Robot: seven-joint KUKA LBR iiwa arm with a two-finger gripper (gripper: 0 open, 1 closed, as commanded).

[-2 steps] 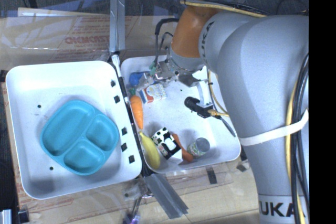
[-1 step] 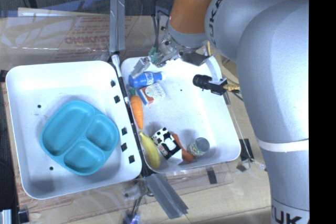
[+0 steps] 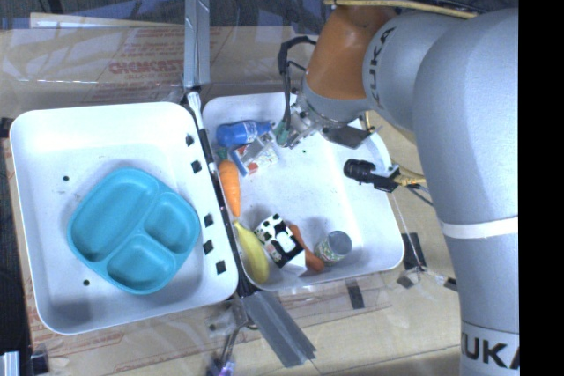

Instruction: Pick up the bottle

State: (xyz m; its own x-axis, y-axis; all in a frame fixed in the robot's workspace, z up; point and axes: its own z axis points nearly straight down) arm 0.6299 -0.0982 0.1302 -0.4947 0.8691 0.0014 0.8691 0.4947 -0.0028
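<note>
You see the gripper (image 3: 289, 133), its closure impossible to judge, beside the blue bottle (image 3: 240, 134), likely light and slippery; grasp mid-body.

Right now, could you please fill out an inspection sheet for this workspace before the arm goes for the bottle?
Surface: bench with two white bins, left bin and right bin, side by side.
Job's things: blue bottle lying at the right bin's far left corner.
Clutter: carrot, banana, black-and-white toy and a small can in the right bin; blue divided plate in the left bin.
Grippers: gripper low in the right bin, just right of the bottle; whether it is open cannot be told.
Cables: black cable looping by the wrist.
Surroundings: dark floor beyond the bench.
</note>
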